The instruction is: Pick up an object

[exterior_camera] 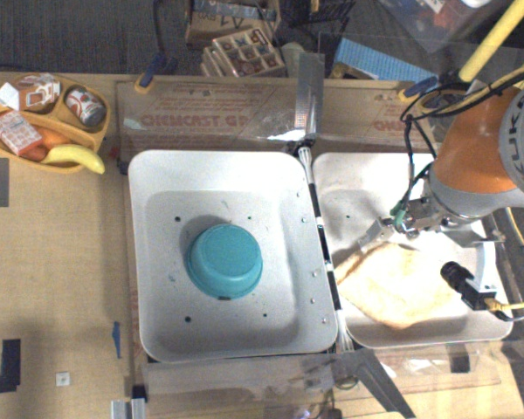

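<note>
Right bin, near: tan cloth (393,291) lying flat on right bin (349,190).
Gripper (386,229): over cloth's far edge; finger state unclear.
Left bin (157,182): teal bowl (225,261), inverted, centred.
Far left: fruit tray (44,129).

This was a robot lab. A big grey and orange robot arm (489,160) reached over two white bins (157,190) on a wooden bench (52,260). Loose cables (419,112) hung near the arm. At the far left sat a tray of toy food (44,129). Boxes (236,46) were piled on the floor behind.
</note>
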Robot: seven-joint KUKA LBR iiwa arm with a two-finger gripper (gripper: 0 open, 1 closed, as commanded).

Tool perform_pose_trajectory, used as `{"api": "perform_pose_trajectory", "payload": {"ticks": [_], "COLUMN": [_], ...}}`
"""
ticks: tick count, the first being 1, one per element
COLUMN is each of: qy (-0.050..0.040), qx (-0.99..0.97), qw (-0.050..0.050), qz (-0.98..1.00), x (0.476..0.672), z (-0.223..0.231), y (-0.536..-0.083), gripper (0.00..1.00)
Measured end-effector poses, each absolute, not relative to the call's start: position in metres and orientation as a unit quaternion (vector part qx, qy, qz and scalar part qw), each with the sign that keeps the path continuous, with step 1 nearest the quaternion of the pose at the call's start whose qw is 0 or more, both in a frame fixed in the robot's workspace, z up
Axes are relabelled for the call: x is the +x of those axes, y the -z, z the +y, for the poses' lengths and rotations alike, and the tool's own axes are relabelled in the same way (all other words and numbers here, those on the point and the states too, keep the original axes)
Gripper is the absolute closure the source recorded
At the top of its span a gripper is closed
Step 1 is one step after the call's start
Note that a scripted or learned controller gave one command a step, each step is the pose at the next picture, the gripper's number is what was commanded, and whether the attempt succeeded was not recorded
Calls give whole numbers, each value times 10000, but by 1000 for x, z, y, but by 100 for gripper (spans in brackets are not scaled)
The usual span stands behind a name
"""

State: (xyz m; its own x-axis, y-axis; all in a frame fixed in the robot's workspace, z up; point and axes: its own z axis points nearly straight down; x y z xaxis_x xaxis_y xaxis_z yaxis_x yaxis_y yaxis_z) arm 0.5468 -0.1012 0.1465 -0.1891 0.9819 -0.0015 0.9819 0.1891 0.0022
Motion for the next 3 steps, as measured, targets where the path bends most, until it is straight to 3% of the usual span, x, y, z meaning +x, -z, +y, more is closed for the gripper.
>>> {"api": "perform_pose_trajectory", "payload": {"ticks": [1,2,3], "qy": [-36,-4,-27], "qx": [6545,6393,5768], "qw": [40,23,51], "qz": [7560,7690,8169], "x": [550,559,620], "z": [-103,-187,-115], "y": [-90,-93,-89], "gripper": [0,0,0]}}
